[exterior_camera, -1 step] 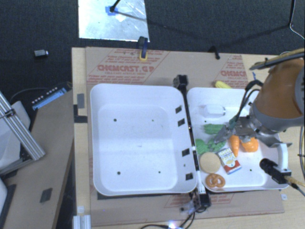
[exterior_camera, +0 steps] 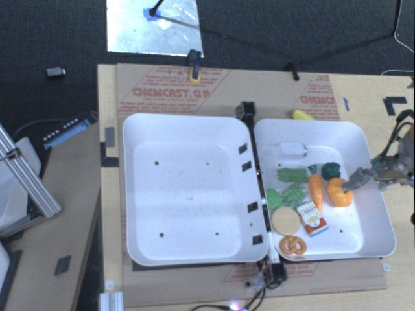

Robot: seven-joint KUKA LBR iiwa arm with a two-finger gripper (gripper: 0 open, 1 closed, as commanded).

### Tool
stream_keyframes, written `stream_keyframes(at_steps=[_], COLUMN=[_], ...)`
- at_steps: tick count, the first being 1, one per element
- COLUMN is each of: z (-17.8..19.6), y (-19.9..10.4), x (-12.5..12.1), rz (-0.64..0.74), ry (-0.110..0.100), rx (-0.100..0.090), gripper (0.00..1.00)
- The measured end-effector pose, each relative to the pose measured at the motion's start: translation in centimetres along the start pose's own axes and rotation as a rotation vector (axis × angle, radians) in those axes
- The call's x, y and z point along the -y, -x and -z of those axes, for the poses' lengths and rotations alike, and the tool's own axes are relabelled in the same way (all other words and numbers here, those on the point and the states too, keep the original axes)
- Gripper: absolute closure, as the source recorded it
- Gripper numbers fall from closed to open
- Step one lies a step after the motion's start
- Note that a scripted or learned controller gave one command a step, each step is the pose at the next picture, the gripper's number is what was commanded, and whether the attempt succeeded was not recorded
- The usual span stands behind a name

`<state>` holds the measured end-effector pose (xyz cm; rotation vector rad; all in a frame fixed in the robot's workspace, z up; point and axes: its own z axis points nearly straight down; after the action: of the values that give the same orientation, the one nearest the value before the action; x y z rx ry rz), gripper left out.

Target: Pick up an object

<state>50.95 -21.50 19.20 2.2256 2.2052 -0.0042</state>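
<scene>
The right bin (exterior_camera: 369, 225) holds a cluster of toy foods. Among them are an orange carrot (exterior_camera: 316, 190), a rounded orange piece (exterior_camera: 339, 193), a dark green broccoli (exterior_camera: 331, 170), green leafy pieces (exterior_camera: 293, 175), a beige round disc (exterior_camera: 284, 221), a pretzel (exterior_camera: 292, 244), a small red and blue carton (exterior_camera: 311, 217) and a white piece (exterior_camera: 292, 149). My gripper (exterior_camera: 356, 179) reaches in over the bin's right wall. Its tip is low, right next to the rounded orange piece on that piece's right side. Nothing is seen lifted.
The left bin (exterior_camera: 188, 186) sits beside the right one, with black clips (exterior_camera: 251, 186) along the shared wall. A yellow piece (exterior_camera: 302, 115) lies on the cardboard just behind the right bin. A yellow and blue clamp (exterior_camera: 194, 67) stands at the bench's back edge.
</scene>
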Motion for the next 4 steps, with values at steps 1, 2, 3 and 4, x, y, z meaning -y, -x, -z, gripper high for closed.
stream_keyframes(at_steps=[1, 2, 3, 4], z=[-11.3, -10.8, -9.6, -2.2], y=[-4.9, -2.6, -2.7, -9.0], x=[-6.0, -2.6, -2.8, -9.8], rz=[0.018, 0.009, 0.012, 0.021], ry=[-0.004, -0.006, 0.0, 0.009], rx=[-0.01, -0.008, -0.007, -0.007], gripper=[0.0, 0.0, 1.0, 1.0])
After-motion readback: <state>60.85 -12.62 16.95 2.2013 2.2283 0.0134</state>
